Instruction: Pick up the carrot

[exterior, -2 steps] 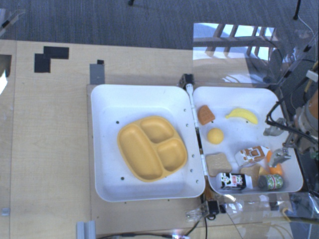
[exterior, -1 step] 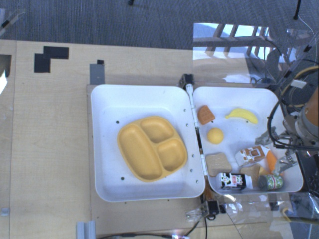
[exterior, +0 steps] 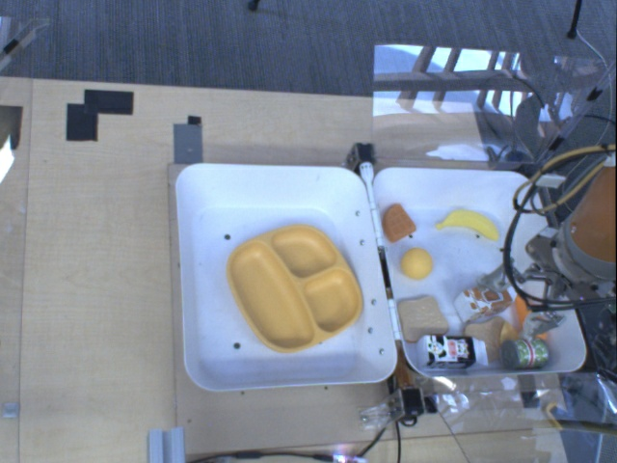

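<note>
Carrot [exterior: 522, 309] shows as an orange sliver at the right bin's [exterior: 453, 186] far right, just under the gripper [exterior: 528, 307], whose grip cannot be made out. Beside it lie a green-lidded can [exterior: 525, 354] and a black-and-white carton [exterior: 450, 351], print unreadable; also bread [exterior: 420, 316], lemon [exterior: 416, 263] and banana [exterior: 468, 223]. Left bin [exterior: 202, 287] holds a yellow divided tray [exterior: 294, 285].

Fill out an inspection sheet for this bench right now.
Surface: wooden bench bearing left bin and right bin.
Job's things: carrot, orange, partly hidden beside the gripper.
Clutter: yellow divided tray in left bin; banana, lemon, bread slice, brown food piece, can, dark carton.
Grippers: low over the right bin; jaws unclear.
Cables: black loops at the arm.
Surroundings: grey carpet.
</note>
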### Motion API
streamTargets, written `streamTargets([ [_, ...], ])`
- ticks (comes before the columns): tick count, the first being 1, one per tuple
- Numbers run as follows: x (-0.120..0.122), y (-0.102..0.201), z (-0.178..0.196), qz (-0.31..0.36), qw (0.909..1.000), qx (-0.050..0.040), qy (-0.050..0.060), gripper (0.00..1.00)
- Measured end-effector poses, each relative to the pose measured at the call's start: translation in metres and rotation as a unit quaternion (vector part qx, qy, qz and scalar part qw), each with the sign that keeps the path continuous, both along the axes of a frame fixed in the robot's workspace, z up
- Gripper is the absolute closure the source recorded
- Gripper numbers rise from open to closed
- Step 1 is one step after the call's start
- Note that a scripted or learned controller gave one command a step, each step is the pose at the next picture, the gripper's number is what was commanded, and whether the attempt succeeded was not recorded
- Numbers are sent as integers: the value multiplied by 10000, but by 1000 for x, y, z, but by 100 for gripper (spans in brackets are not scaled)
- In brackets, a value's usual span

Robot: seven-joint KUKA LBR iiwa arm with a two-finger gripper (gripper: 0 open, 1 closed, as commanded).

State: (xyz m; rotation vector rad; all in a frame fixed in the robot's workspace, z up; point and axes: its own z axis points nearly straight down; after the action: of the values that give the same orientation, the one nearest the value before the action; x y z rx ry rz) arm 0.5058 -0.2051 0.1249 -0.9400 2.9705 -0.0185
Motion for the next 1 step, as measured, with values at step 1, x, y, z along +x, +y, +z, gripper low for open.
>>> streamTargets([
  [1, 6, 1, 14, -41, 9999, 1, -111, 100],
])
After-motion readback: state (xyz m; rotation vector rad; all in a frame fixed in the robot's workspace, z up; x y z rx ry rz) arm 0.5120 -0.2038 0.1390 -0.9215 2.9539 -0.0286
